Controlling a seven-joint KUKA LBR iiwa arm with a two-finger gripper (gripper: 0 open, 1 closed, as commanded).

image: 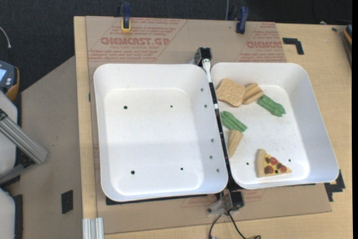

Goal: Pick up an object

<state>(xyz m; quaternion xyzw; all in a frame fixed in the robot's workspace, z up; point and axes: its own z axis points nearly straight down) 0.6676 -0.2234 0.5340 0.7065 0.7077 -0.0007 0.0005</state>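
Bins: two shallow white bins are seen side by side on a brown board — the left bin and the right bin, their inner rims touching along a dark seam.
Clamps: two blue clamps are fixed at the board's far edge, one on the left and one on the right.
Left bin contents: only four small dark dots are seen on its floor.
Right bin contents: six toy food pieces are counted, all in the right bin.
Bread pieces: three are counted — a square toast slice, a smaller tan piece touching its right edge, and a narrow tan wedge near the seam.
Green pieces: two are counted — one just right of the smaller tan piece, one just above the narrow wedge.
Pizza slice: one is seen near the bin's front wall, apart from the other pieces.
Long axes: both green pieces are laid on a slant from upper left to lower right; the narrow wedge is laid nearly front to back, its tip toward the front; the pizza slice's tip is pointed to the right, its crust to the left.
Claw: its state cannot be told from this view — nothing can be said about how far open it is or what it has hold of.
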